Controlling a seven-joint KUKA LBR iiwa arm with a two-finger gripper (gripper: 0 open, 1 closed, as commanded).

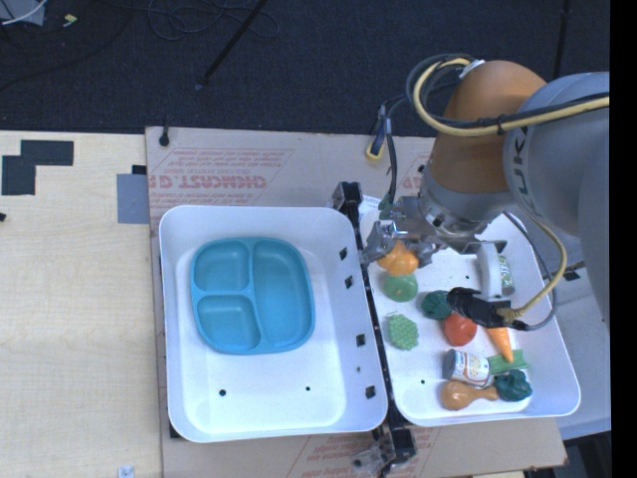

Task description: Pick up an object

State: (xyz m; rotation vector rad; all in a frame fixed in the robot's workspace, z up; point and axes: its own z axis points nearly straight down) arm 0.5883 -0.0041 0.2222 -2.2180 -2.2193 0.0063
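On the left the bench [70, 297] is bare pale wood, and then comes the left bin [179, 317], white and shallow. In it lies a blue divided plate [251, 295] with three compartments, nothing on it.

Further right, just beside the wall between the two bins, is the right bin [557, 366], where many small toy foods lie close together. At its left side, near the top, I see an orange piece [400, 261], and touching it from below a round green piece [401, 287]. Below these lies a bumpy green piece [402, 331], a little apart. To the right are a dark green piece [436, 304], a red tomato [459, 329], a small carrot [501, 342], a little can [468, 366] and a tan pear-like piece [463, 395].

The end effector [396, 239] hangs directly over the orange piece, at the end of the arm [498, 137]. Whether it is apart or together I cannot tell, because the wrist covers it.

I think the orange piece is the aim. It looks like light hollow plastic, stiff and smooth, so it may slip or roll away. A hold across its middle seems best, taking care that the green neighbour is not caught too.
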